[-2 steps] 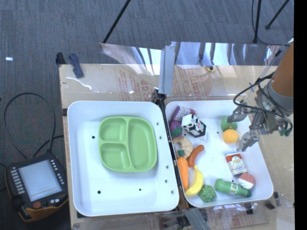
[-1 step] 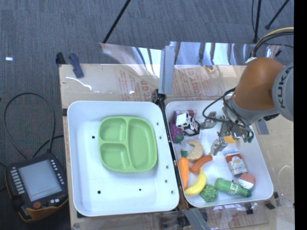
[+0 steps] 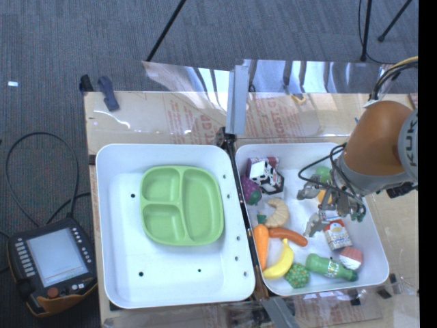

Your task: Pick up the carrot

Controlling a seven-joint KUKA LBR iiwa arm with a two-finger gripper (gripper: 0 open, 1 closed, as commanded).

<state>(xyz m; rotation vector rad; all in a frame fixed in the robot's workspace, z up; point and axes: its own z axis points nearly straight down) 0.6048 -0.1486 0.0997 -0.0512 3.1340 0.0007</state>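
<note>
The carrot [image 3: 261, 246] is orange with a small green top. It lies lengthwise against the left wall of the right bin [image 3: 374, 241], next to a yellow banana [image 3: 279, 262]. My gripper [image 3: 311, 209] hangs over the middle of the right bin, to the right of the carrot and apart from it. Its fingers [image 3: 315, 223] stand open, with only bare bin floor between them. The orange wrist band sits above and to the right of the gripper.
Around the carrot lie an orange-red sausage-shaped toy [image 3: 288, 236], a croissant [image 3: 276, 212], purple grapes [image 3: 250, 190], a broccoli piece [image 3: 296, 275], a green bottle [image 3: 330, 266] and a small carton [image 3: 337, 235]. The left bin [image 3: 116, 251] holds a green divided plate [image 3: 182, 204].
</note>
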